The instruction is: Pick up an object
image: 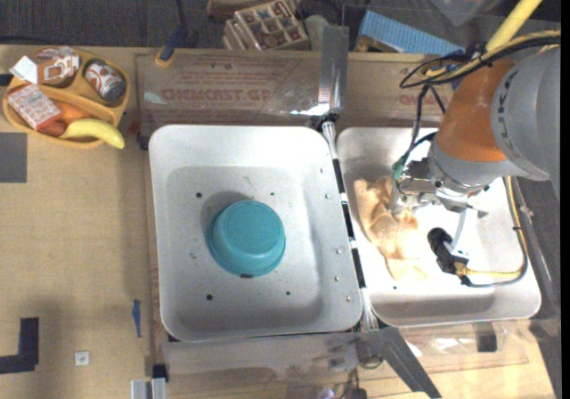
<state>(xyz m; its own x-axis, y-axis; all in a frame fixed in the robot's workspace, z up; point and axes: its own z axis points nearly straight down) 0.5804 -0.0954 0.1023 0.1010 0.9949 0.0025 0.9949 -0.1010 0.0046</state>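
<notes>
Where pincer [403, 201] descends, tan object [385, 219] beneath

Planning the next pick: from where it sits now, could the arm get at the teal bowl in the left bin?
Probably yes. The teal bowl sits alone, upside down, mid-floor in the left bin, with nothing over it. The gripper is low in the right bin over a tan object, so it must lift over the bins' shared rims first.
</notes>
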